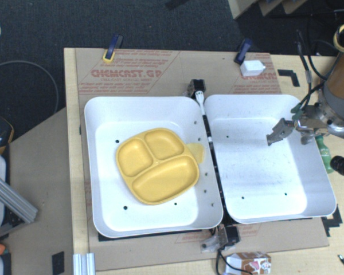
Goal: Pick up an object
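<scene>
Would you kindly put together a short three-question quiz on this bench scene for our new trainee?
1. True or false: the yellow plate lies in the bin on the camera view's left.
2. How many compartments does that plate have? A) two B) three C) four
3. Fill in: the gripper hangs over the ______ bin.

Key: 1 true. 2 B: two small compartments at the far side, one large one nearer the camera. 3 right-hand, with the arm entering from the view's right.
</scene>
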`<state>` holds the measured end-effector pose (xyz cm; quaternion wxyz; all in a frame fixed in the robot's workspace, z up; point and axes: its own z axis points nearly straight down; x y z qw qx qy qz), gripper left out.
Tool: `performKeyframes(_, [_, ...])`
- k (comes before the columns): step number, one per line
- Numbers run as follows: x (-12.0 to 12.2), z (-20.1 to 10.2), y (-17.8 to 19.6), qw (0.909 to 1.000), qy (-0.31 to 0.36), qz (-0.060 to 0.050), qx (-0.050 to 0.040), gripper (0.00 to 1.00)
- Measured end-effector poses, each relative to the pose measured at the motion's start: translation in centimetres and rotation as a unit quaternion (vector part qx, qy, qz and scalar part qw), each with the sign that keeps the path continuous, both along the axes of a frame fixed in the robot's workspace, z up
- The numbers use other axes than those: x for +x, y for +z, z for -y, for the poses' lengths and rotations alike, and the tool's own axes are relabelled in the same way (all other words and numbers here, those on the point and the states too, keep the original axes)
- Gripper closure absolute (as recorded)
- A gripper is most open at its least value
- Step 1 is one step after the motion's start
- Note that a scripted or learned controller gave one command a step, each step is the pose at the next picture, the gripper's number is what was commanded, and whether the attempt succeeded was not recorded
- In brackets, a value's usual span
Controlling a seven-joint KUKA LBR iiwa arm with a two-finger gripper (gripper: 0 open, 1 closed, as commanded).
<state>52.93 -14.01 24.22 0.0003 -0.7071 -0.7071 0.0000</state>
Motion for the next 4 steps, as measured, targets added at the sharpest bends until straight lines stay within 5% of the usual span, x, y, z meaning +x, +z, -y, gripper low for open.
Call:
performKeyframes(2, [-5.0, -7.2, 21.8, 1.0000, 0.003, 0.007, -0.0006, 0.00])
performKeyframes(3, [-4.9, -7.0, 22.3, 1.0000, 0.001, 0.003, -0.0013, 1.00])
performKeyframes(4, [-4.9, -25.1, 19.1, 1.0000, 0.009, -0.003, 0.0007, 1.00])
